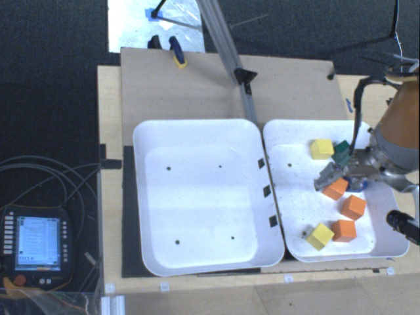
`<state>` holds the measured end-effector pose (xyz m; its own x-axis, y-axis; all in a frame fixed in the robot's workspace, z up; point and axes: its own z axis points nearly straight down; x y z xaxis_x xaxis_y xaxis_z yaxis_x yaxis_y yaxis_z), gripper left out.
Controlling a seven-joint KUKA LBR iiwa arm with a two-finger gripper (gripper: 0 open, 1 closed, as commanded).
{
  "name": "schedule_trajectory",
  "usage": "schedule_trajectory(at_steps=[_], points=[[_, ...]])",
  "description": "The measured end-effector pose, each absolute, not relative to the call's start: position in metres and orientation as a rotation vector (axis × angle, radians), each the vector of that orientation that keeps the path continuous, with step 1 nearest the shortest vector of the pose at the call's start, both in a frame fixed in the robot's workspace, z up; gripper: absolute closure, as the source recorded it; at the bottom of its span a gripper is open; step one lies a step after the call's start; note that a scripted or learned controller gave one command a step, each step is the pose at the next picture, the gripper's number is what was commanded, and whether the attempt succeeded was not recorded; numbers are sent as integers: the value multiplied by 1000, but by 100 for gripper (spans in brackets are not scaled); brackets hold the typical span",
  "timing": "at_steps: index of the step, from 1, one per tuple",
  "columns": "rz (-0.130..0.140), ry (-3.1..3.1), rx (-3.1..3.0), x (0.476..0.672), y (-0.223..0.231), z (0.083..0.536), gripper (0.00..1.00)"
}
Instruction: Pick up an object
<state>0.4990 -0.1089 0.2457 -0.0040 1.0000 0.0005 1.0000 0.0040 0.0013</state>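
The right white bin [289,241] holds several small blocks. A yellow block [321,148] and a dark green block [341,151] lie near its far side. Three orange blocks sit lower down: one [336,189] at the gripper's tip, one [354,207] to its right, and one [344,230] near the front. Next to that last one lies a second yellow block [320,235]. My gripper [330,180] reaches in from the right and hangs low over the bin's middle, right against the upper orange block. I cannot see whether it grips that block.
The left white bin [147,176] lies beside the right one. A grey camera pole [223,38] slants over the bench's back. A teach pendant [36,245] with cables lies on the floor at the left. The arm's body [400,130] covers the right bin's far right side.
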Motion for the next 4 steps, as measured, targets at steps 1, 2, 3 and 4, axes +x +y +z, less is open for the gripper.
schedule_trajectory(at_steps=[1, 2, 3, 4], points=[[3, 2224, 2217, 499, -109, 246, 0], [-3, 2226, 2221, 506, -111, 201, 0], [-4, 2227, 2222, 497, -106, 146, 0], [-3, 2226, 2221, 497, -106, 103, 0]])
